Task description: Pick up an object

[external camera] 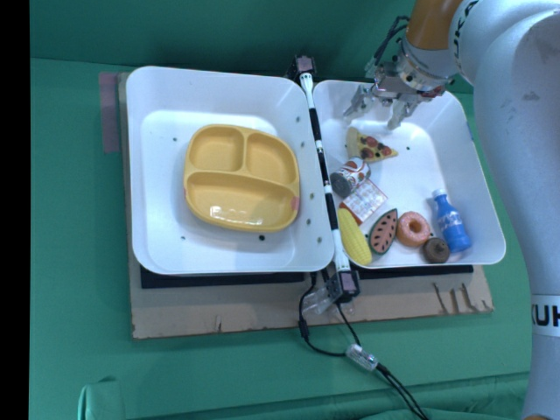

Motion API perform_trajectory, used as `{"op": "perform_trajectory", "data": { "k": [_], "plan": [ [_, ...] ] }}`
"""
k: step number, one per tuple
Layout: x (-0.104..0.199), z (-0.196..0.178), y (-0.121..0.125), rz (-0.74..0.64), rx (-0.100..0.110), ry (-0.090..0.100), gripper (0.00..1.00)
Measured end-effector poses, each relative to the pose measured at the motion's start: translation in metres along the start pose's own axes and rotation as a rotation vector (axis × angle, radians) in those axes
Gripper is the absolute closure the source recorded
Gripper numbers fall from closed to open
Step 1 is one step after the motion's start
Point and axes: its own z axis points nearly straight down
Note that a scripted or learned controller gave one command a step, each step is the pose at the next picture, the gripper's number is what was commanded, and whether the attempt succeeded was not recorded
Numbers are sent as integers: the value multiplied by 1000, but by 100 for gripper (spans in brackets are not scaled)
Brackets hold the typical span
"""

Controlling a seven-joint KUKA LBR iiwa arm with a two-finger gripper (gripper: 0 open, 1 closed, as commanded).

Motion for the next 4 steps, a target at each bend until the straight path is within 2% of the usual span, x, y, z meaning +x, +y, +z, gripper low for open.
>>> {"op": "perform_trajectory", "data": {
  "k": [1, 2, 3, 4],
  "plan": [
    [5, -14, 3, 0, -2, 13, 100],
    [2, -14, 2, 2, -2, 8, 0],
    [-1, -2, 1, -4, -1, 12, 0],
    [10, -14, 4, -7, 2, 38, 100]
  ]
}}
